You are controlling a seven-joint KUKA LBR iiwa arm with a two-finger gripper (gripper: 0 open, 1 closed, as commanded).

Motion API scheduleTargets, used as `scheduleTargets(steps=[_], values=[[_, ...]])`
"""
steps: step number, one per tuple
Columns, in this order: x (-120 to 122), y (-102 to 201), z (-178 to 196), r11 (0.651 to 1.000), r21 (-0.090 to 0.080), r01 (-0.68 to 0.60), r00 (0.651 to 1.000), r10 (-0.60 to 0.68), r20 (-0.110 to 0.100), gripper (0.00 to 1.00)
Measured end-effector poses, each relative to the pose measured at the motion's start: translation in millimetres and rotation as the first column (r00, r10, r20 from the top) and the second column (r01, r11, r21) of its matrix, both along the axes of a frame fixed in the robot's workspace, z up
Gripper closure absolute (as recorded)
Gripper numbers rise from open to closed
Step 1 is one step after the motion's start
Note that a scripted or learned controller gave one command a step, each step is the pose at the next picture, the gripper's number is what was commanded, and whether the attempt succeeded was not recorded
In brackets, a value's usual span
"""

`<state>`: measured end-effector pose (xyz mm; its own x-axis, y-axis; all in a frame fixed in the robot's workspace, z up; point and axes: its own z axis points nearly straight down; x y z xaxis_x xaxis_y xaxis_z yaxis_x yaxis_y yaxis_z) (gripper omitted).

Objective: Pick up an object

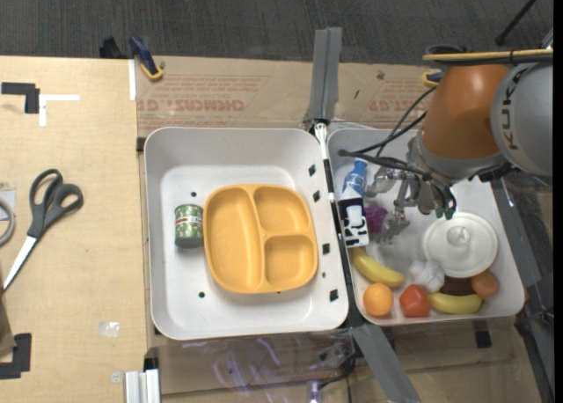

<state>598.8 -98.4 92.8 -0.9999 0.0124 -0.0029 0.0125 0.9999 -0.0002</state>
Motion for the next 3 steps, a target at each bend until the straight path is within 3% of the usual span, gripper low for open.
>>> scheduleTargets(steps=[1,2,3], values=[[-8.5,-73.6,2.0,1.0,-0.001,0.031,1.0,-0.031,0.005,0.0],[44.2,-17.2,27.7,1.0,0.0,0.008,1.0,-0.008,0.004,0.0],[29.2,-78.2,8.2,0.994,-0.001,-0.111,0.994,0.111,0.003,0.0]])
